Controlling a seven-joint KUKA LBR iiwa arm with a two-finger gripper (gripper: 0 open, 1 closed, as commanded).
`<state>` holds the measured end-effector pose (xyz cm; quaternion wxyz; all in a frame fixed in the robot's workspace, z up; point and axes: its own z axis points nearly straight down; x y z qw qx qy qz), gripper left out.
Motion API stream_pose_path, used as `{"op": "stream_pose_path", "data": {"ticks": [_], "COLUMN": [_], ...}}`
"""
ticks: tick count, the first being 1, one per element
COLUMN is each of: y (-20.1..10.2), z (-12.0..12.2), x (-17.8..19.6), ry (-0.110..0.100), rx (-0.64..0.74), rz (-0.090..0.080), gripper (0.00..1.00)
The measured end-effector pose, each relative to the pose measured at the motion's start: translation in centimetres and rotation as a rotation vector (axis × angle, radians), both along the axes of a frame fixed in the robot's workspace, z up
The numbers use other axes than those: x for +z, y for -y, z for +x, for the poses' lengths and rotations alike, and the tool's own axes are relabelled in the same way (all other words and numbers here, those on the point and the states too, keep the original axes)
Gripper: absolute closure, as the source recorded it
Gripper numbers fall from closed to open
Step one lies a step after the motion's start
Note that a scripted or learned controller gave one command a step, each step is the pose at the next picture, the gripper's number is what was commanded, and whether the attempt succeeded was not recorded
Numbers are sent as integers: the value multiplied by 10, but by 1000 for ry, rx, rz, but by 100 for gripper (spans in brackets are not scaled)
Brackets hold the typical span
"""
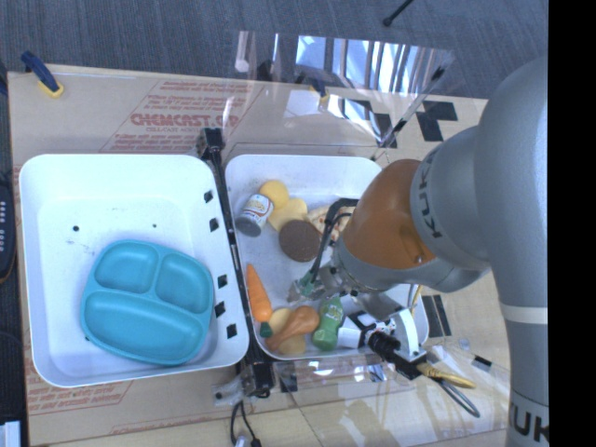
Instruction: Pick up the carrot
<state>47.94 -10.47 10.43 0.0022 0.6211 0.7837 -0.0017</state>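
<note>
The carrot [258, 292] is a small orange cone with a green stub at its lower end. It lies along the left wall of the right bin [307, 168], lengthwise and free of other items. My gripper [309, 287] hangs low in the middle of that bin, a short way right of the carrot and apart from it. The orange wrist band and grey arm above cover much of the gripper and the right half of the bin. I see nothing held in it.
A small can [252, 214], two yellow pieces [279, 203] and a brown disc [300, 240] lie behind the carrot. A tan pear-like piece [296, 322] and a green bottle [328, 324] crowd the front. The left bin [56, 184] holds a blue divided plate [149, 301].
</note>
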Motion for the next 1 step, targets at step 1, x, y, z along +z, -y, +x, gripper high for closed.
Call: {"op": "stream_pose_path", "data": {"ticks": [1], "y": [0], "z": [0], "x": [0], "ry": [0], "rx": [0], "rz": [-1], "gripper": [0]}}
